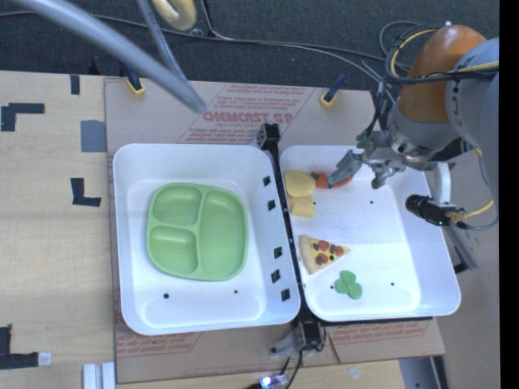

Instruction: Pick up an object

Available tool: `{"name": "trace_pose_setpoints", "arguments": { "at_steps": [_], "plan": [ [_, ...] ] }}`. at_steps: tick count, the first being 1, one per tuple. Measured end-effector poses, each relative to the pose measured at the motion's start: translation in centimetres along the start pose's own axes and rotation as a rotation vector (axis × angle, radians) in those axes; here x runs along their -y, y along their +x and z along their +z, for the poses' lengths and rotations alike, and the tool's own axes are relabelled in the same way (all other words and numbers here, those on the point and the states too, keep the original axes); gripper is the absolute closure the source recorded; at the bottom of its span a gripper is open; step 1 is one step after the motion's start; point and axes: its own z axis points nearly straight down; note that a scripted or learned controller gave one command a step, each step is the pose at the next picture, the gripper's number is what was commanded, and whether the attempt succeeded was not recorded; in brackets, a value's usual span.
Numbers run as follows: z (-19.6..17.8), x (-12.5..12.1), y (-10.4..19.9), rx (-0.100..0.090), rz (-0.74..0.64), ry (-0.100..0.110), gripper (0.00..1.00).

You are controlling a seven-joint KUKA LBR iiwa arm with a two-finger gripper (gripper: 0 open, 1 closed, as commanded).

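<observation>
My gripper hangs over the back of the right bin, open, with nothing between its fingers. Its left finger ends right beside a small orange-red piece lying on the bin floor. Left of that piece sit a yellow rounded item and a pale yellow block, both close to the divider. A pizza slice toy lies further forward, and a small green leafy piece rests near the bin's front.
The left bin holds a green divided plate. Black clips run along the rim between the bins. A grey pole crosses the upper left. Cables and a black fitting hang by the right bin's right wall.
</observation>
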Motion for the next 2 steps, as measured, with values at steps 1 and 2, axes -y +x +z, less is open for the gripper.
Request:
{"name": "trace_pose_setpoints", "arguments": {
  "at_steps": [1,2],
  "plan": [
    [-0.9,-0.3,0.0,0.002,-0.003,-0.014,0.0],
    [4.4,-1.3,0.4,0.003,-0.004,-0.011,0.0]
  ]
}}
